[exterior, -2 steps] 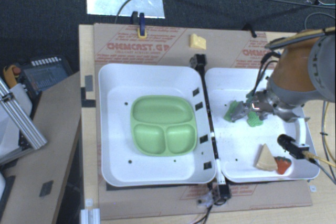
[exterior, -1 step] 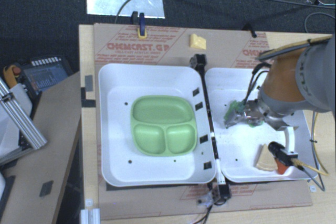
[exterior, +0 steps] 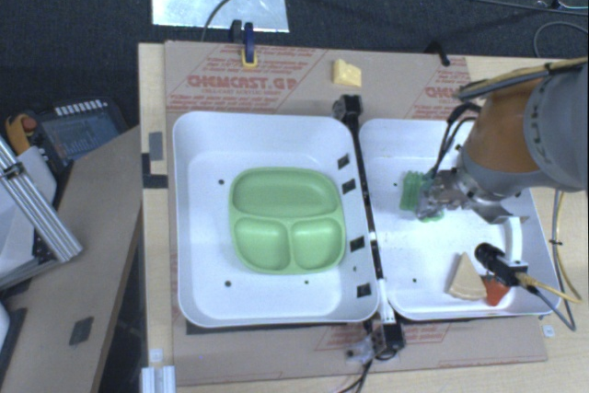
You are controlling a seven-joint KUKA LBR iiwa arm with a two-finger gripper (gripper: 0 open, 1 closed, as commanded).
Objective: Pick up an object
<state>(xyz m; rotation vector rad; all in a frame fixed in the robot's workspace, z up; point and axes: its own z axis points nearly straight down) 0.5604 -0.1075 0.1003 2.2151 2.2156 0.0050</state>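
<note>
Now the gripper [exterior: 431, 201] sits low in the right bin [exterior: 414, 143], touching a green object [exterior: 410, 190]; how it is set and whether it holds anything cannot be told. Best to seat squarely over the object before lifting straight up.

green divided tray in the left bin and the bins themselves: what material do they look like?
Green tray: likely moulded plastic, matte to satin; one even pale colour, rounded compartment edges, only soft highlights.
Left bin and right bin: probably thin formed plastic, smooth and slightly glossy; uniform white, rounded corners, shallow curved walls. Coated metal can't be ruled out.
</note>
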